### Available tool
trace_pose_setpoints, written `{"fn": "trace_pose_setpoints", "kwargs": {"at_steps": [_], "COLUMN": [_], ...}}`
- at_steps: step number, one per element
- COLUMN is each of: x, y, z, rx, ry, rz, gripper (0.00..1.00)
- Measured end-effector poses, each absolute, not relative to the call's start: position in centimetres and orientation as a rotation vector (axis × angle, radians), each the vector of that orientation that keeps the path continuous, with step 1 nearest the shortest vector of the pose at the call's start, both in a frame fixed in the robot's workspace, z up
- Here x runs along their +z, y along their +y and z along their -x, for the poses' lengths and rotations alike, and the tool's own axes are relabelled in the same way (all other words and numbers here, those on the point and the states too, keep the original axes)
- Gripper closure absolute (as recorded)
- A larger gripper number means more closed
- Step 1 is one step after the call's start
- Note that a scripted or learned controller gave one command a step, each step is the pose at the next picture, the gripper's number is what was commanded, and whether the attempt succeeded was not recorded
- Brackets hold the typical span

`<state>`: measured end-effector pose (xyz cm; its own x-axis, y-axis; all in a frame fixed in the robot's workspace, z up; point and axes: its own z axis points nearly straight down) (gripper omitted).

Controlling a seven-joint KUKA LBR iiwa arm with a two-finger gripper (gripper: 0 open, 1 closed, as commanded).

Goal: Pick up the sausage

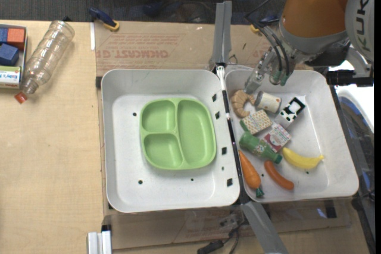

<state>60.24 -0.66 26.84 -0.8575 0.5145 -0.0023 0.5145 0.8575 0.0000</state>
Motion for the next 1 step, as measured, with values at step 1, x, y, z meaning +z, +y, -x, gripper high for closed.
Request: {"fn": "trace_pose_setpoints", "kwargs": {"at_steps": [1], "x": [28.35], "y": [6.92], "z": [-64.00], "rx": [0.001], "ry": [3.101], "rz": [-0.480], "gripper": [1.00]}}
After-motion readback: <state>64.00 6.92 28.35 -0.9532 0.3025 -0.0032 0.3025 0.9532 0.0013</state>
